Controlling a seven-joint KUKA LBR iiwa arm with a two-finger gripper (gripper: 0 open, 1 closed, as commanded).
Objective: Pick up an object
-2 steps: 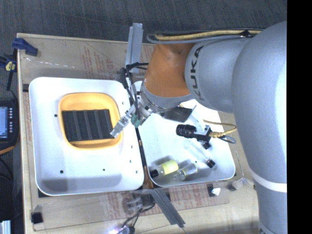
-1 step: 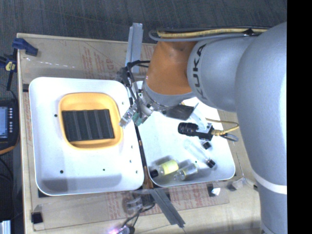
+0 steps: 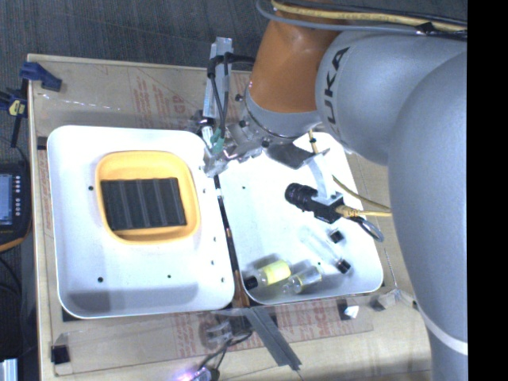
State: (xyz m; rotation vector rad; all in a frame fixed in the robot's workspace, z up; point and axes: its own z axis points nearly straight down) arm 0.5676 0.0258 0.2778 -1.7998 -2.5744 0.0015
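Camera view looks down on the grey arm (image 3: 397, 94), which covers the upper right part and carries an orange band above the wrist. Under it lies the brown counter (image 3: 119, 86) with two shallow white bins side by side. The left bin (image 3: 71, 252) holds a yellow tray (image 3: 143, 161) with rounded corners, lying flat toward the far half of the bin, and inside the tray sits a dark ribbed insert (image 3: 143, 203). The right bin (image 3: 262, 213) is partly covered by the arm.

The gripper (image 3: 216, 151) is at the far end of the line where the two bins meet, above their touching rims. If it is open or closed I cannot tell, and nothing is seen held in it.

The small things are together in the near part of the right bin, well apart from the gripper. A clear tube (image 3: 321, 248) lies at a slant near the right wall. A clear bottle (image 3: 305, 276) lies on its side at the near wall, and a yellow cylinder (image 3: 274, 272) lies just beside it on the left. A small black cube (image 3: 335, 235) rests near the far end of the tube.
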